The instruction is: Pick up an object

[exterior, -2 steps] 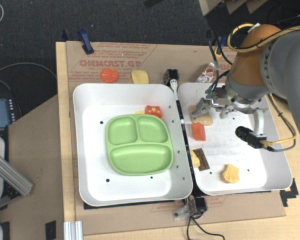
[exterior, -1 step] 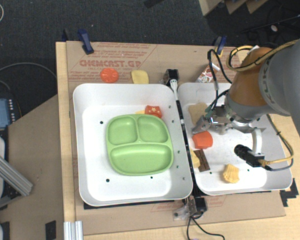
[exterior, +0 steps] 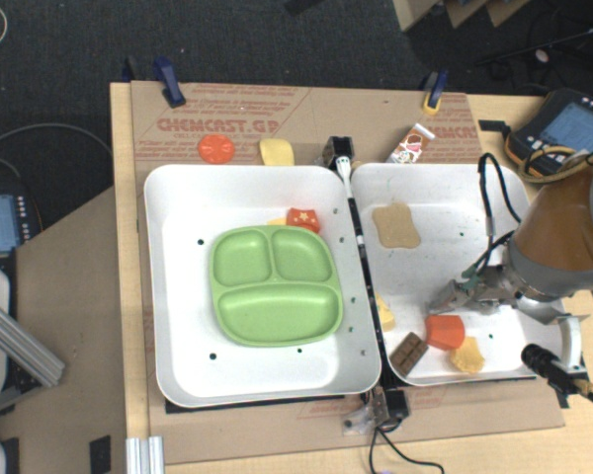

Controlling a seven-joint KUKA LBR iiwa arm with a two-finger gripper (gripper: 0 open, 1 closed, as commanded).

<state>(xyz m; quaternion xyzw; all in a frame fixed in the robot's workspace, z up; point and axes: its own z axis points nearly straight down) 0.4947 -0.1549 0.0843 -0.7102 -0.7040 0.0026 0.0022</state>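
Pincer (exterior: pixel 466 298) hung low in the right bin (exterior: pixel 445 181), just above and beside an orange-red block (exterior: pixel 446 331); whether it was spread or closed could not be told. Nothing showed in its grip, so the step looked like the approach before a grasp. That block lay near the bin's front, between a brown bar (exterior: pixel 407 352) and a yellow piece (exterior: pixel 467 359). Next, it likely needed to centre over the block and descend without nudging those neighbours.

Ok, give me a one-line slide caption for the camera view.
KUKA arm's gripper poised in the right bin above an orange block; green divided plate sits in the left bin.
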